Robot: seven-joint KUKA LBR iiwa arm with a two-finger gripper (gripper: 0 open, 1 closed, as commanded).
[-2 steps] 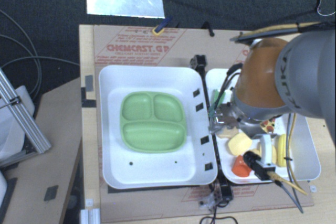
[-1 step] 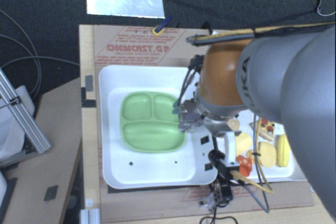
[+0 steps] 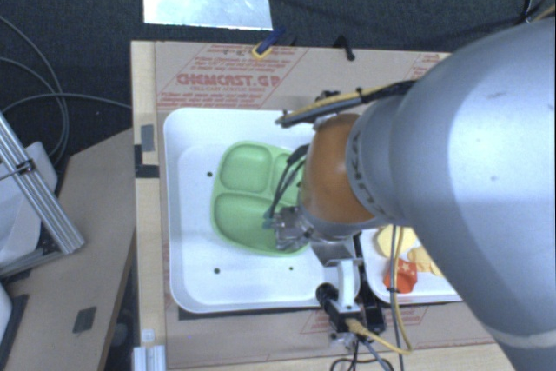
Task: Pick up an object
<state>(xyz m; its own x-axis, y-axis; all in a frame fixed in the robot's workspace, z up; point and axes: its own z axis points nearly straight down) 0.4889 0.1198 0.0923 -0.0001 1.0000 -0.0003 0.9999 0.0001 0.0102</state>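
A green divided plate [image 3: 244, 196] lies in the left white bin [image 3: 193, 274], toward its right side. My arm reaches in from the right, its orange band [image 3: 334, 174] hanging over the plate's right edge. The wrist covers the gripper, which points down at the plate's lower right part around [image 3: 287, 236]. In the right bin [image 3: 434, 295], partly hidden by the arm, lie a yellow object [image 3: 389, 241] and a small red object [image 3: 404, 276].
The bins rest on a cardboard sheet [image 3: 228, 74] on the bench. Cables hang below the wrist at the bench's front edge [image 3: 360, 327]. A metal frame [image 3: 35, 195] stands at the far left, off the bench. The left bin's white floor lies bare left of the plate.
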